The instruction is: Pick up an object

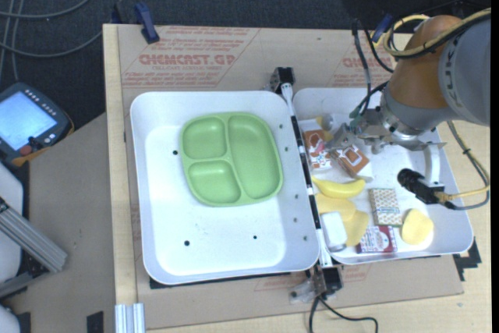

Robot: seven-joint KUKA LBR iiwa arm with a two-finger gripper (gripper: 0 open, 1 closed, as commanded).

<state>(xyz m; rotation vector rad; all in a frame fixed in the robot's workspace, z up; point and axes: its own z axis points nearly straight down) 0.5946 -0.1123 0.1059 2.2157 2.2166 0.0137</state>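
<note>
The right bin (452,239) holds several small items. A yellow banana (341,187) lies near its left wall, with a brown-orange packet (354,161) and a red-and-white packet (316,150) just behind it. A tan checkered box (384,207), a round yellow fruit (417,227), a red box (377,242) and a white block (334,228) sit toward the front. My gripper (347,138) hangs low over the back of this bin, just above the brown-orange packet. Nothing shows as held.
The left bin (156,168) carries a green divided plate (231,158). The grey arm with its orange band (425,62) covers the right bin's back right. A black cable end (412,182) hangs over the bin's right side. A metal clamp (282,79) stands between the bins.
</note>
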